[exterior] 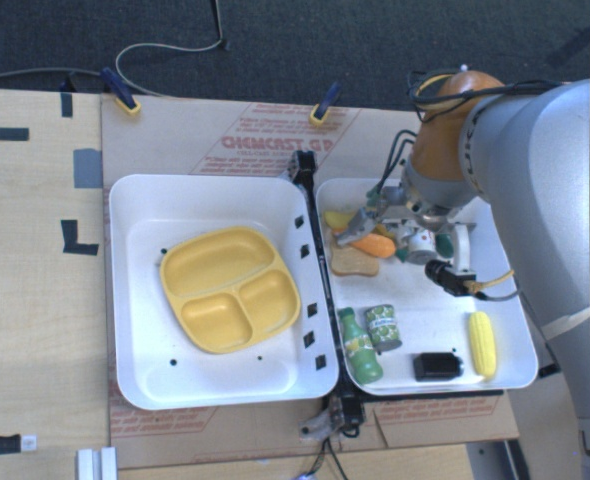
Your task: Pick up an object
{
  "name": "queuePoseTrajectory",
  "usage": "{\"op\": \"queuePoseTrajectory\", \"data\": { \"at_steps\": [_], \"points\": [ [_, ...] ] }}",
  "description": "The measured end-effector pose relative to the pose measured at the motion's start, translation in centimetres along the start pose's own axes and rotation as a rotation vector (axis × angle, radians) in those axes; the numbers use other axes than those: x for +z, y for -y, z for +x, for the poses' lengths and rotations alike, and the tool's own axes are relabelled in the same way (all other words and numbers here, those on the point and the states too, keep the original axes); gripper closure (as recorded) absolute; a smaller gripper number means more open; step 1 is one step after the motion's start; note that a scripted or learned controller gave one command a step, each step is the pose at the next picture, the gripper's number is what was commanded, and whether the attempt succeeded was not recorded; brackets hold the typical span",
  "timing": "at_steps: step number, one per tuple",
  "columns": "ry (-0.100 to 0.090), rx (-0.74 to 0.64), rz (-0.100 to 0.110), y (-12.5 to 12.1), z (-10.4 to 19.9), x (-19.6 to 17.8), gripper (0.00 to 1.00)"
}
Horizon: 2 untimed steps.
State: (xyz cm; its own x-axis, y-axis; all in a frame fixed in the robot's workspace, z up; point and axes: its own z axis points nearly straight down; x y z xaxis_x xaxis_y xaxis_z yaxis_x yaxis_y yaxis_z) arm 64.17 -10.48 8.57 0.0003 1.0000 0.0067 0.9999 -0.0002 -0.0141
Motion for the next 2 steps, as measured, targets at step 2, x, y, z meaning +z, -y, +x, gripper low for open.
{"op": "queuePoseTrajectory", "data": {
  "at_steps": [2],
  "points": [
    [0.007,-0.002,-0.02,6.0,0.1,-0.1,0.0]
  ]
}}
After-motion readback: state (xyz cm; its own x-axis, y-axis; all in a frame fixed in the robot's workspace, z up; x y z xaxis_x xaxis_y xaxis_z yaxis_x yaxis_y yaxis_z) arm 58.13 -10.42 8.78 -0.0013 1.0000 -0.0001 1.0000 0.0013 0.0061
